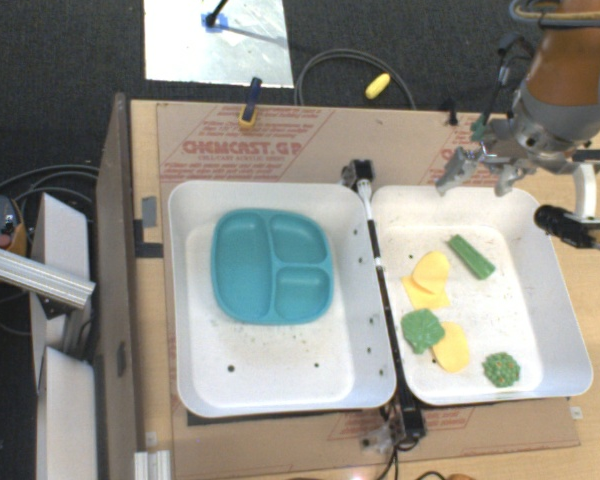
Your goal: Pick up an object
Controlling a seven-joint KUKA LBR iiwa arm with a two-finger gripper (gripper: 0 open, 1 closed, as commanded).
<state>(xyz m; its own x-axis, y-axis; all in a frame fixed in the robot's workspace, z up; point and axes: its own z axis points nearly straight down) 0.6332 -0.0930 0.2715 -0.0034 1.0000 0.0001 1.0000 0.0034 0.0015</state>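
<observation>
Lying flat in right bin (555, 298): green stick (471, 256).

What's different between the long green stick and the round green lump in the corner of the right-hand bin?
The green stick is long, narrow and smooth, while the round green piece is compact and bumpy. The stick lies at a slant near the bin's far side, close to the gripper; the round piece sits in the near corner, far from it. The stick is a deeper green, the round piece paler and speckled. Both are green, lie loose in the right bin, and touch nothing else.
</observation>
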